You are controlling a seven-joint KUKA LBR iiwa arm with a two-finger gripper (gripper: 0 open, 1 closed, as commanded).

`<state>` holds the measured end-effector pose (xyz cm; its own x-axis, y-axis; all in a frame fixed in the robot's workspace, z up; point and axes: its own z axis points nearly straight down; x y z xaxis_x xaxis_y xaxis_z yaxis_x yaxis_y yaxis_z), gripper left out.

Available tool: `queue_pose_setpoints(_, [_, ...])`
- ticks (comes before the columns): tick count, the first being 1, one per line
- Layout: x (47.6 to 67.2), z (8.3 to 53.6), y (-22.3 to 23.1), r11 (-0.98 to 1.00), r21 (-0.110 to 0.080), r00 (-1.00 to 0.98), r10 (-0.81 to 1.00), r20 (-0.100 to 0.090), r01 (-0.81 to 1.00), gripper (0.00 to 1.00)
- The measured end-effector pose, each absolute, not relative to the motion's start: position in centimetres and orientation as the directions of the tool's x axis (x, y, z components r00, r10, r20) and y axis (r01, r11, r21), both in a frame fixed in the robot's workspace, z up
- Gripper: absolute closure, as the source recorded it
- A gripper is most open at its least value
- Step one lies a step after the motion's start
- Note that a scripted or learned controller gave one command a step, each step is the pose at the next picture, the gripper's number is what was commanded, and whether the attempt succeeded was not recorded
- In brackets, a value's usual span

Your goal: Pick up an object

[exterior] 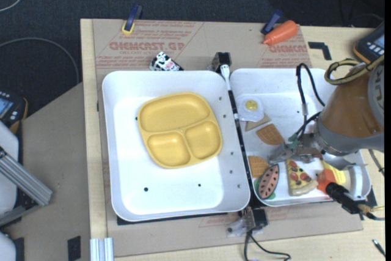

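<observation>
The right bin (287,79) holds several toy foods: a fried egg (250,107), a brown cracker (269,133), a watermelon slice (269,181), a pizza slice (299,177), an orange piece (256,164) and an orange-and-yellow piece (335,176). My gripper (297,153) hangs low over the middle of this bin, just above the pizza slice and right of the cracker. The grey arm (351,113) covers the bin's right side. Nothing is visibly held.
The left bin (122,131) carries a yellow divided plate (179,129). On the bench behind the bins lie an orange carrot toy (281,32), a black-and-white spotted toy (165,62) and a blue-yellow clamp (130,20). A black cable (302,91) crosses the right bin.
</observation>
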<state>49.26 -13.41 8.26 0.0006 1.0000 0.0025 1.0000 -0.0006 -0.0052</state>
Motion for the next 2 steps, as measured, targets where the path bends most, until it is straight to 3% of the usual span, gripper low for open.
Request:
queue_pose_setpoints(1, [49.3,9.5,-13.5,-0.002,0.0,0.002,1.0,0.0,1.0,1.0])
queue_pose_setpoints(2, [49.8,15.7,-13.6,0.001,0.006,-0.001,1.0,-0.003,1.0,1.0])
